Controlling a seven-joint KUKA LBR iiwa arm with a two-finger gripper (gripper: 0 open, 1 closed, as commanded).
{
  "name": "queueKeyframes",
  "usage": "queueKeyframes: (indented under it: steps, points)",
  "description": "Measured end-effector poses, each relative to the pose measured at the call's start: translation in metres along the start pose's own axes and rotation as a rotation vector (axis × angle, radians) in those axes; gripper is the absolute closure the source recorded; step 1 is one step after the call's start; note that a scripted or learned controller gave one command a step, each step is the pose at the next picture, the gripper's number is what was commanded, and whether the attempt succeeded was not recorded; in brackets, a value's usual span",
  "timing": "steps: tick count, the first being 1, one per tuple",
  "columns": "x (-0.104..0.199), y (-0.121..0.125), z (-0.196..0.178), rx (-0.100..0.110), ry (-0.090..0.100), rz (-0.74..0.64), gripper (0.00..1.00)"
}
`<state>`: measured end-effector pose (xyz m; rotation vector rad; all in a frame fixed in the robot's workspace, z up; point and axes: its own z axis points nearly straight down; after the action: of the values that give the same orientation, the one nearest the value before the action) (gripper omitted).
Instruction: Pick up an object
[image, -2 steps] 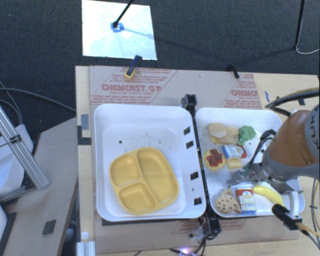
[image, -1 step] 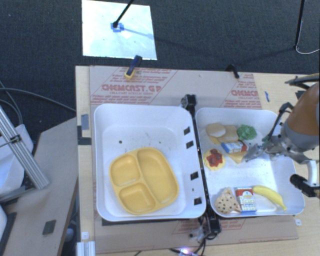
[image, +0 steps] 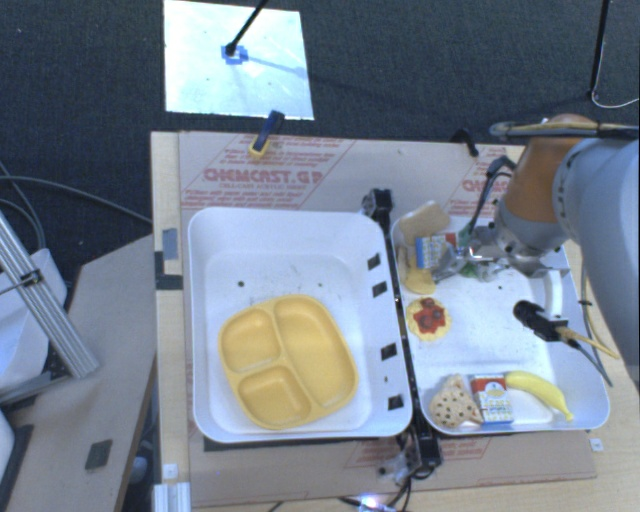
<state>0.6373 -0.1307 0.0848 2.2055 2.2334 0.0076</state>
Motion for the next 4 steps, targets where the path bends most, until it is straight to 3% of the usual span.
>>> queueKeyframes:
  steps: [1,2,3,4]
  points:
    - [-0.071,-0.056,0.000,0.007,-0.004,0.018,0.00]
    - [-0.011,0.029,-0.006,-0.004,-0.001,0.001,0.00]
    - [-0.079,0.029,-0.001,0.004,0.001,0.014,0.00]
    - [-0.076,-0.119,0.000,0.016,0.002,0.019,0.00]
